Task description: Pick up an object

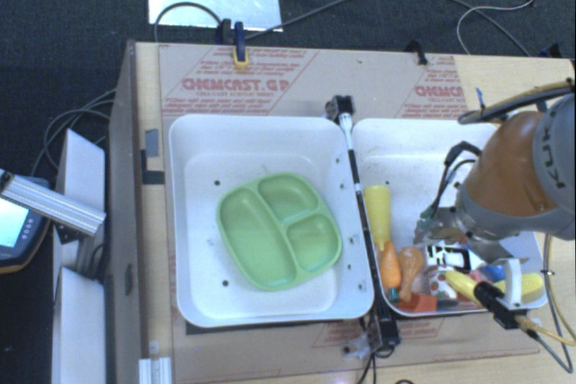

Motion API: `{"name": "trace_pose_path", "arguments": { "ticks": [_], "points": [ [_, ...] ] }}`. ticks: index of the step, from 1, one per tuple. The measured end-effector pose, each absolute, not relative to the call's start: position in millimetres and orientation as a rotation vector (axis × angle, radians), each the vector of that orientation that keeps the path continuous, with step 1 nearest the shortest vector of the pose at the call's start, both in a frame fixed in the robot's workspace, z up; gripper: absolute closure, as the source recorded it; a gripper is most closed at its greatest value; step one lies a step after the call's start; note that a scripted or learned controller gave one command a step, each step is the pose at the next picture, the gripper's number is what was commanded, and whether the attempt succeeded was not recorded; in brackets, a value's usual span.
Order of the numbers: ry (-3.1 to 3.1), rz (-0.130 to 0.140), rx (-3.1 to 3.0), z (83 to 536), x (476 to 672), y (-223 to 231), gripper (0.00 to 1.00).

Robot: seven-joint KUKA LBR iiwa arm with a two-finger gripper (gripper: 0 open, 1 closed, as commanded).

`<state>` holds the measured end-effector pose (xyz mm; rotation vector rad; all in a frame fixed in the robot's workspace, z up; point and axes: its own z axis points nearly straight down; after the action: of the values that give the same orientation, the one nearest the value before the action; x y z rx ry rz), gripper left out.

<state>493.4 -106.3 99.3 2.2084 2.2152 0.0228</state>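
Arm low over the right bin's toy pile, nothing lifted that I can see.

I see a green divided plate (280, 230) in the left bin (193, 184); in the right bin (405, 148), a yellow piece (377, 209), a toy carrot (389, 268) and mixed toys sit beneath the gripper (444, 253); I cannot tell its grip.

A divided plate (280, 231) lies in the left bin (193, 157); toys (389, 270), seemingly piled, in the right bin (405, 144).
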Motion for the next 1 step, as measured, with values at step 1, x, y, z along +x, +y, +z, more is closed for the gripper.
{"name": "trace_pose_path", "arguments": {
  "ticks": [1],
  "points": [
    [2.22,0.004,2.216,186.3,487.8,-115.4,1.0]
  ]
}}
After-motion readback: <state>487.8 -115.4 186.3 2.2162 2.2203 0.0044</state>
